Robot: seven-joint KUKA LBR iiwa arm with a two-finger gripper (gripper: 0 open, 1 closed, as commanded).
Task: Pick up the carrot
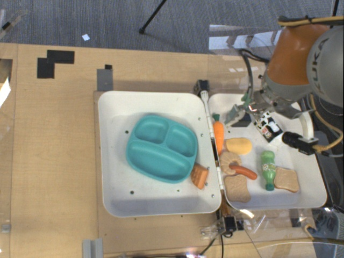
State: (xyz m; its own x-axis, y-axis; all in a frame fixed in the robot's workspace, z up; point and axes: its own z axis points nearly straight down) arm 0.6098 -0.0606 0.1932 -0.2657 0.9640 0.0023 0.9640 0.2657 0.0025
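Orange carrot (218,135) lying lengthwise at the left edge of the right bin (317,198), pressed against the divider wall beside the left bin (107,160), green top pointing to the far side. Jaws (242,110) hanging above the far left corner of the right bin, near the carrot's green end but apart from it; opening too blurred to judge, so cannot tell wide or narrow, and nothing seen between them.

Best approached by shifting toward the near side along the wall, then descending over the carrot's thick middle. Worth turning the wrist so one finger slips between carrot and yellow piece (238,145), the other against the wall side; little room there, so a slide away from the wall first may help.

Close by: yellow piece just beside the carrot's tip, bread slices (235,181) and a red sausage (243,171) nearer, green bottle (267,169) and toast (286,180) further right. Teal plate (161,148) and an orange wedge (200,176) in the left bin, out of the way. Main risks: bin wall blocking a finger, yellow piece getting nudged.
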